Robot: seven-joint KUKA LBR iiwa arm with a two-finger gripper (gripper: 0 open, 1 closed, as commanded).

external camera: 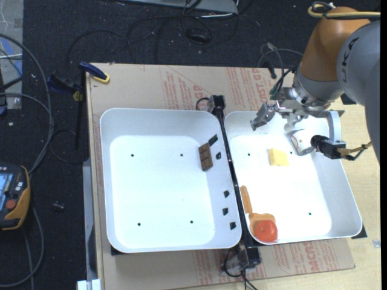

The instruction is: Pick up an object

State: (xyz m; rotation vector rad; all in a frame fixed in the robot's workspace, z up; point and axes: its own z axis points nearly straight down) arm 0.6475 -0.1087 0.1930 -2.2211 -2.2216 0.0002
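— Where does the arm stand, and what might it take?

— The gripper (279,118) hangs over the far edge of the right bin (338,180), its two fingers spread apart with nothing between them. The nearest candidate is the yellow block (278,157), lying flat on the bin floor just below the fingers and clear of the walls. The arm would do well to centre over it, turn so the fingers straddle its shorter sides, then descend straight.

— And the rest?

— An orange-handled tool with a red round end (260,221) lies in the near left corner, hard against the wall — an awkward grasp. A brown piece (206,157) leans on the left bin (121,180)'s right wall. The fingertips are small and partly lost against the wrist, so their exact spread is perhaps wider than it looks.
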